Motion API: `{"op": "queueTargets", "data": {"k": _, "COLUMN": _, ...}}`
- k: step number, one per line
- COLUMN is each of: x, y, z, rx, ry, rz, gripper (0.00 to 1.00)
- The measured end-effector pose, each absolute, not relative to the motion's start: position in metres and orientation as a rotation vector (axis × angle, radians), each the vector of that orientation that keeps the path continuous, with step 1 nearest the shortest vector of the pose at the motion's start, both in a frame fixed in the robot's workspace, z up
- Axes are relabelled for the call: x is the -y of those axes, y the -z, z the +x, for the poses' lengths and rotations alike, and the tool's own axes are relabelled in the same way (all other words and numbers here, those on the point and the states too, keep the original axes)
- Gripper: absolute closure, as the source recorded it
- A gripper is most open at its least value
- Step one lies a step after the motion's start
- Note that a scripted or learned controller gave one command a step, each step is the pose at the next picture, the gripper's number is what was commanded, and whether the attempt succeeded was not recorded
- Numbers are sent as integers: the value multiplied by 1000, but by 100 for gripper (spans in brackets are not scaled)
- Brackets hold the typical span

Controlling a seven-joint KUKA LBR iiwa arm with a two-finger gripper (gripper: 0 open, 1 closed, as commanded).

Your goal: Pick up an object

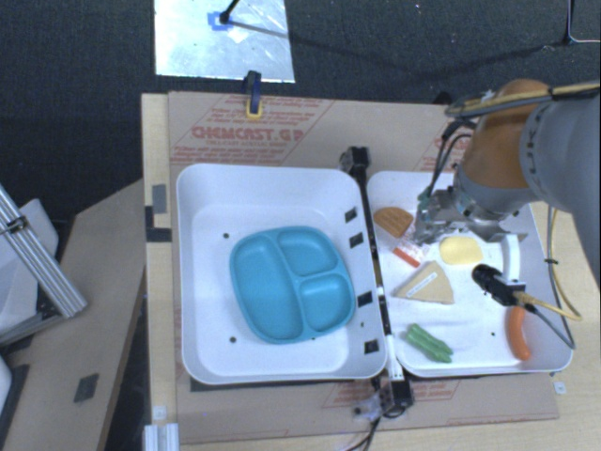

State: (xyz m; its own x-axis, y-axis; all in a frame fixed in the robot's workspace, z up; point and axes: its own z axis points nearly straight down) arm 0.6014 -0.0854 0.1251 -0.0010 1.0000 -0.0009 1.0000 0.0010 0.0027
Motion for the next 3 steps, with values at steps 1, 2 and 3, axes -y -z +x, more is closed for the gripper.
{"op": "queueTargets", "data": {"k": 1, "x": 93, "y": -173, "z": 596, "rx": -2218, "ry": -3, "rz": 2221, "gripper": 100}}
{"op": "queueTargets", "data": {"k": 2, "x": 93, "y": -220, "z": 597, "rx": -2223, "ry": -4, "rz": 2215, "gripper": 100}}
{"op": "queueTargets", "data": {"k": 3, "x": 40, "y": -229, "z": 611, "rx": -2230, "ry": -4, "rz": 2210, "gripper": 100}}
